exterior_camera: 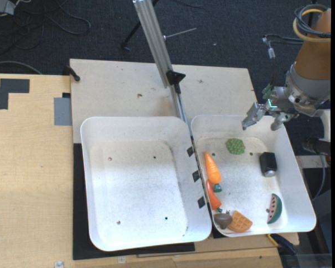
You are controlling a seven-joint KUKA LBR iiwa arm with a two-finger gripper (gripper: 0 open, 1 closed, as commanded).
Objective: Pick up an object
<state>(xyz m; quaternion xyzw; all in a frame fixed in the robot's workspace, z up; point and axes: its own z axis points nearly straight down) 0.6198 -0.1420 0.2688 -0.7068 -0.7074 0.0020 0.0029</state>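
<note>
My gripper hangs open above the far edge of the right bin, with nothing between its fingers. In that bin lie a green bumpy ball, a black block, an orange carrot along the left wall, a red piece below it, a watermelon slice, a waffle-like orange piece and a brown piece. The green ball lies closest to the gripper, a little below and left of it.
The left bin stands beside the right one, with black clips on the shared wall. A slanted metal rail rises behind the bins. Wooden bench lies to the left.
</note>
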